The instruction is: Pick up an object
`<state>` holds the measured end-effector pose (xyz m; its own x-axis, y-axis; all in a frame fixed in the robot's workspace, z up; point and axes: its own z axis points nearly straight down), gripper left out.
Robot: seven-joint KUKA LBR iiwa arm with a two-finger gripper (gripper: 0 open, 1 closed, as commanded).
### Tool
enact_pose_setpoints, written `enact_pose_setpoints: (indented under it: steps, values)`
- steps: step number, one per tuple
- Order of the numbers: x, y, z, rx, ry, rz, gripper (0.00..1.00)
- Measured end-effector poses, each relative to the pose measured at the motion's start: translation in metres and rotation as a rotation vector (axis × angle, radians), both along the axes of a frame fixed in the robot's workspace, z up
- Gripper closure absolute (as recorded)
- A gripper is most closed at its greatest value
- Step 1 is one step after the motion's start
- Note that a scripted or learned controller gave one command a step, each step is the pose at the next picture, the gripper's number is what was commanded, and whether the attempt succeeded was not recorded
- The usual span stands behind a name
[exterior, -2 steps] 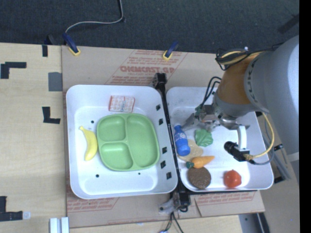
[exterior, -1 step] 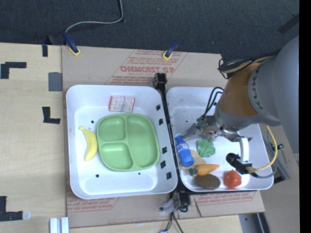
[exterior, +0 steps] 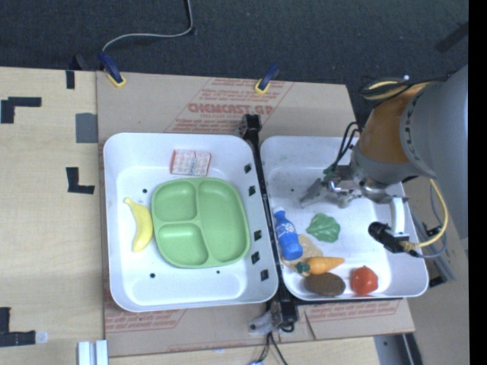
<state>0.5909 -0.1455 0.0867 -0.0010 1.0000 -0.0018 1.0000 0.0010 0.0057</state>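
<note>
Gripper (exterior: 313,196) low in the right bin (exterior: 335,147), near the top middle of its floor, pointing left and a bit down. Fingers spread a little, with nothing between them. Only bare white floor under the tips.

Nearest toy: the green leaf (exterior: 324,227). Lies just below the gripper and a touch to the right, near but not touching. Flat and roundish, no real long side, so any turn of the gripper likely fine.

Next nearest: the blue bottle (exterior: 287,234), below and to the left, close to the wall between the bins. Long side runs up and down, leaning a little. Best pinched across its thin middle, probably.

Farther down, near the bottom edge: the carrot (exterior: 324,265) lying sideways, the brown potato (exterior: 326,284) just under it, the red tomato (exterior: 364,280) to the right. All packed close, so harder to grab one alone.

Left bin (exterior: 122,158): green plate (exterior: 202,222), banana (exterior: 141,223) beside it, small card (exterior: 190,162) above. Well apart from the gripper, across the wall.

Best guess for the next move: a short slide down toward the leaf, then a drop and a squeeze. Risk: flat leaf may slip out.
</note>
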Motion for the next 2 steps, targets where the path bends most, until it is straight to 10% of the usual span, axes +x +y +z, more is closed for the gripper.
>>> enact_pose_setpoints:
  steps: [1,2]
  values:
    - [-0.0483,0.0212,-0.0001,0.0,0.001,-0.001,0.0]
    - [-0.048,0.021,0.0095,-0.001,0.001,-0.001,1.0]
